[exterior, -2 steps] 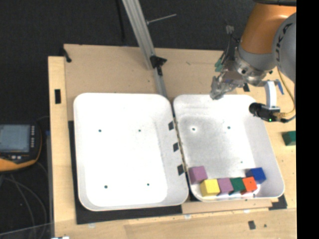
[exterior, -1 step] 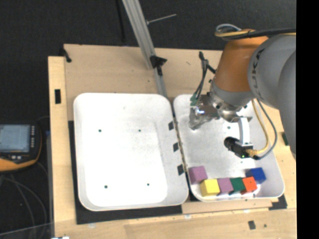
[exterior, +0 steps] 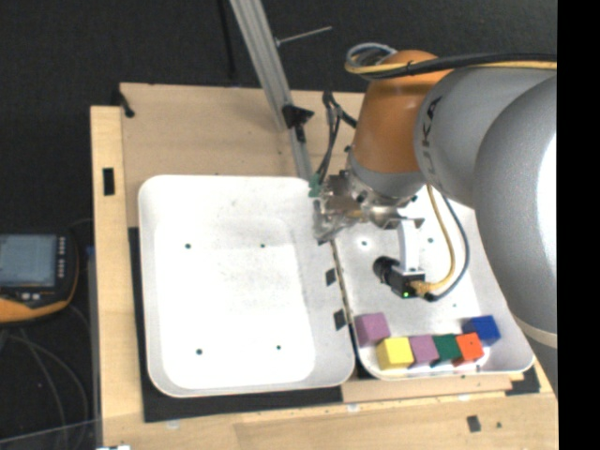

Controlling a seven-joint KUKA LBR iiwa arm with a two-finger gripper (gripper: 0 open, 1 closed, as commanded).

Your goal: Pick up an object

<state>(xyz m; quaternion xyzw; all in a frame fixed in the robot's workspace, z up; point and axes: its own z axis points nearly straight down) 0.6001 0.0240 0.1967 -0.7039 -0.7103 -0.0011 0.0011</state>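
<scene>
- We saw small blocks bunched along the near edge of the right bin (exterior: 487,293): a purple block (exterior: 372,326), a yellow block (exterior: 396,352), a mauve block (exterior: 424,348), a green block (exterior: 444,348), an orange block (exterior: 468,347) and a blue block (exterior: 484,328).
- We found the gripper (exterior: 330,216) over the far left corner of that bin, well apart from the blocks; whether it was spread or pressed together we could not tell.
- The left bin (exterior: 234,279) sat beside it on a pale wooden bench (exterior: 187,129) over dark floor.
</scene>
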